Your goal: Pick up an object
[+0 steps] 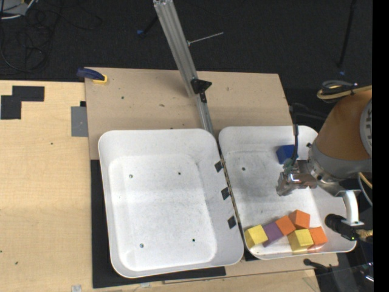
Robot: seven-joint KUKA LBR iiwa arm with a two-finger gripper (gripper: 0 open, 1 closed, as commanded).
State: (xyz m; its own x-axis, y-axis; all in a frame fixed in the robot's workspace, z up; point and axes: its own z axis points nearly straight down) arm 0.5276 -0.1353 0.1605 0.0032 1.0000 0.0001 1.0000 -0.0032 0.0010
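In the right bin [255,145] a heap of small blocks lies along the front edge: a yellow block [256,235], a purple one [273,234], orange blocks [285,225] [300,218] [318,235] and another yellow block [300,240]. A blue object [284,154] rests near the bin's back right. My gripper [287,184] hangs over the right side of this bin, just in front of the blue object and behind the heap of blocks. I see nothing between its fingers.
The left bin [121,145] lies beside the right one, with black clips [224,193] along the shared edge. A slanted metal rail [179,47] rises behind the bins. The arm's orange band [343,126] fills the right side.
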